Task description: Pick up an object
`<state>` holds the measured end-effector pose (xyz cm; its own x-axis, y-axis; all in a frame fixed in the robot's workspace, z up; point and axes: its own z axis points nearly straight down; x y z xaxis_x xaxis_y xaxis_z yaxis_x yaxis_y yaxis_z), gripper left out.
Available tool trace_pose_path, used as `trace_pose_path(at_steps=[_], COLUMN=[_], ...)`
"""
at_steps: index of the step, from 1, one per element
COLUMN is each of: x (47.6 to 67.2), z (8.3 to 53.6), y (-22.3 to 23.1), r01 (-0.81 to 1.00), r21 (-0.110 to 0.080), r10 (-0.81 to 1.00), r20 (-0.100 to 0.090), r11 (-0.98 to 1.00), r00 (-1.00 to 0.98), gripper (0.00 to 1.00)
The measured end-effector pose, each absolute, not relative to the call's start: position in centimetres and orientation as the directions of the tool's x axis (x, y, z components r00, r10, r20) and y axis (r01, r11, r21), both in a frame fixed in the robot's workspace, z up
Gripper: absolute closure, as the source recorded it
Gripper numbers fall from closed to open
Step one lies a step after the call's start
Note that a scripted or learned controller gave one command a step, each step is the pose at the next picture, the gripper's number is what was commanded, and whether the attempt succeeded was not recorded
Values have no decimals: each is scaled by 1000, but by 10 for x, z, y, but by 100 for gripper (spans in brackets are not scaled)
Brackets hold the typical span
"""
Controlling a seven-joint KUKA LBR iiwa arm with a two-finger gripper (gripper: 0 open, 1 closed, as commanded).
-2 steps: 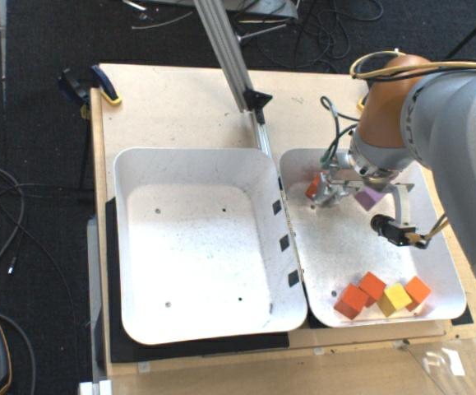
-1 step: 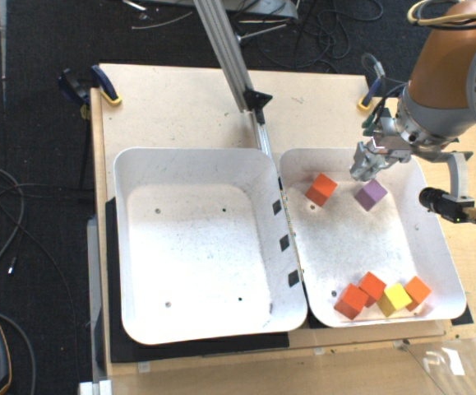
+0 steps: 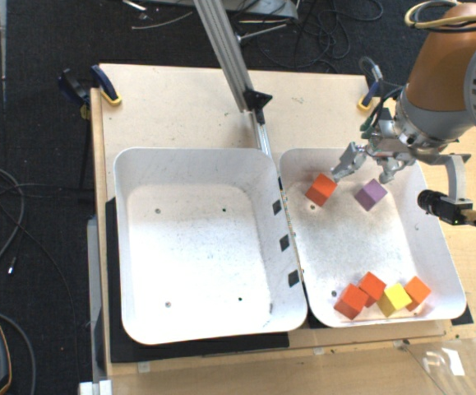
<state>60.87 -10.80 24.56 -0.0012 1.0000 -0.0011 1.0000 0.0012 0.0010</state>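
Note:
My gripper [image 3: 367,166] hangs over the far part of the right bin [image 3: 435,245], fingers spread open with nothing between them. An orange cube [image 3: 321,189] lies just below and left of the left finger [image 3: 346,161]. A purple cube [image 3: 372,194] sits just below the right finger [image 3: 390,169]. Near the bin's front edge lies a cluster of cubes: a red-orange one [image 3: 353,300], an orange one [image 3: 372,285], a yellow one [image 3: 395,299] and another orange one [image 3: 418,291].
The left bin [image 3: 139,179] lies beside the right one, divided by their touching rims. A slanted metal rail [image 3: 225,48] reaches down to the bins' far junction. Clamps [image 3: 106,85] grip the board's far corners. A black fitting [image 3: 447,206] juts out at the right bin's right rim.

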Motion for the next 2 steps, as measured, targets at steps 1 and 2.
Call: trace_pose_path(at_steps=[1, 2], x=[664, 647], z=[120, 141], y=[-103, -106], r01=[1000, 1000], r21=[-3, 1], r10=[1000, 1000], r20=[-1, -1], r11=[5, -1], r00=[-5, 1], gripper=[0, 0])
